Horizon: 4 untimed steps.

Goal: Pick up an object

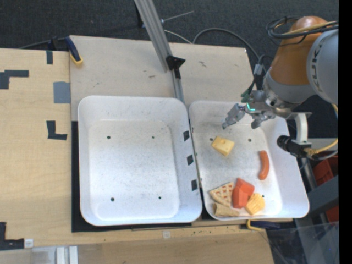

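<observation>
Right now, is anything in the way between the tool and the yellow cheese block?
Nothing visible is. The tool hangs above the right bin, up and to the right of the cheese, with bare bin floor between them. The sausage lies off to the side.

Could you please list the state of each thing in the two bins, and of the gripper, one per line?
gripper: open, above the right bin, holding nothing.
yellow block: lying loose, apart from the rest.
sausage: lying alone near the right wall.
waffle piece: lying flat, touching the red piece.
red piece: in the pile at the near corner.
orange-yellow piece: resting against the red piece.
right bin: holds all the items.
left bin: flat on the bench.
</observation>
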Motion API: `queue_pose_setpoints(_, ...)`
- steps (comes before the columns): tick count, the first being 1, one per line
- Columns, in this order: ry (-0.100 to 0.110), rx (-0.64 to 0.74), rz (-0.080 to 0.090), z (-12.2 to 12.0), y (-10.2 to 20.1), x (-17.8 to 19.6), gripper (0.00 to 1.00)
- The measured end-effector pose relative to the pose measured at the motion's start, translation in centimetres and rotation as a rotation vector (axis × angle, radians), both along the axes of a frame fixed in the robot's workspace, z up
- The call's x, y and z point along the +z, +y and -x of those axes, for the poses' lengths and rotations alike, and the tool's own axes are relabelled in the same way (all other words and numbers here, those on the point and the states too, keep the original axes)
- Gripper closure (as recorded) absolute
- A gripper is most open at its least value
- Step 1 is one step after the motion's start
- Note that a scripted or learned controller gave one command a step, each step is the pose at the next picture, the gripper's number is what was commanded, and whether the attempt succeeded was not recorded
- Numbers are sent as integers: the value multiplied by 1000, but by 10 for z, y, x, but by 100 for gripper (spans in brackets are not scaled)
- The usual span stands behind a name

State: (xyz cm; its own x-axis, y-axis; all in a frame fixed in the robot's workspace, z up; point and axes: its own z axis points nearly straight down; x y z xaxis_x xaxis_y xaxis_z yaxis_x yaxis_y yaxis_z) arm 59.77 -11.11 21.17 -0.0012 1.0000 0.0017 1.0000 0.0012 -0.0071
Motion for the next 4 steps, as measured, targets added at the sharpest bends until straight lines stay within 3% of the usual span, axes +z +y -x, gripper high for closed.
queue_pose_setpoints(1,-5,1,1,-1,0,3,0)
queue_pose_setpoints(4,-6,1,3,2,8,-124,0)
